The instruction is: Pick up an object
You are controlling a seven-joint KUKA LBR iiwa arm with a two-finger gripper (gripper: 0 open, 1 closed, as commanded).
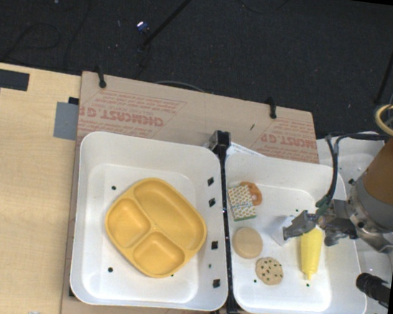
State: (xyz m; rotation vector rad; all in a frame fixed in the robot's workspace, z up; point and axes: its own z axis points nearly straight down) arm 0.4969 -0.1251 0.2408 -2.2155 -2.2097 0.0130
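Yellow bottle (310, 253) lies in the right bin (340, 296), just beside the hand (310, 225), touching or nearly so. Hand's grip state: cannot tell; bottle not seen clasped.

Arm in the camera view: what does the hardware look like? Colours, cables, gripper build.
The arm is a rounded grey body with an orange-brown band and a yellowish ring on top. A black cable loops beside it. The gripper is dark grey metal, angular, with small mechanical parts; detail is too blurred to read markings.
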